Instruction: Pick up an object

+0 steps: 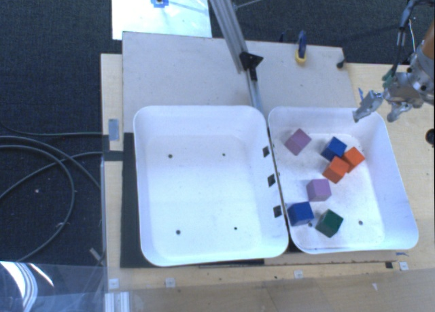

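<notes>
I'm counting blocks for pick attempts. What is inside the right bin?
The right bin holds seven blocks: two purple, two blue, two orange and one green. Nothing is stacked or covered.

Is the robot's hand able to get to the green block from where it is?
Probably yes. The hand hangs over the right bin's far edge, and the green block lies uncovered near the front, with nothing above it.

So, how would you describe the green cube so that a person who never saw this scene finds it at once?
Look at the right bin, the one holding seven cubes. Go to its near edge, where the green cube sits just right of a blue cube. It is the only green one, and the cube closest to the bin's front wall.
</notes>
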You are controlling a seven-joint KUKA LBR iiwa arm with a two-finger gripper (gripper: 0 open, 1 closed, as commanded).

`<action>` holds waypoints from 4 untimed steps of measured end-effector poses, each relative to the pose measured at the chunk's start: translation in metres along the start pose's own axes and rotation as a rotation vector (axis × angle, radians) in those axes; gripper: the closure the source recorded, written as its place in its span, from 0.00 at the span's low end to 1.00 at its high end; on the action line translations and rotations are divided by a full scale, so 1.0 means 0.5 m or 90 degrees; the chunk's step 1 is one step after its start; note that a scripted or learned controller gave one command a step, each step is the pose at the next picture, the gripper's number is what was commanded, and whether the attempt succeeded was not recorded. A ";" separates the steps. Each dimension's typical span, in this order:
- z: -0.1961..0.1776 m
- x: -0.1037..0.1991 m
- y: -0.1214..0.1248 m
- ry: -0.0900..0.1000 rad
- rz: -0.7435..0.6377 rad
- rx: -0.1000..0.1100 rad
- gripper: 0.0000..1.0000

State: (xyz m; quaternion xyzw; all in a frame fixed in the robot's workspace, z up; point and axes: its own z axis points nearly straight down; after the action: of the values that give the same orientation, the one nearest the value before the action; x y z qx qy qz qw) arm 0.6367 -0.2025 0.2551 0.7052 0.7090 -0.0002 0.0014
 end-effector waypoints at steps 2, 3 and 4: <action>0.123 0.056 -0.173 0.003 0.002 0.005 0.00; 0.291 0.048 -0.165 0.002 0.002 0.004 0.00; 0.324 0.108 -0.142 0.000 -0.001 -0.005 0.00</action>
State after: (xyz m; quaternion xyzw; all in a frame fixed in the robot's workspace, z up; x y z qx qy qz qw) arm 0.5658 -0.1490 0.0929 0.7047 0.7095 0.0028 0.0041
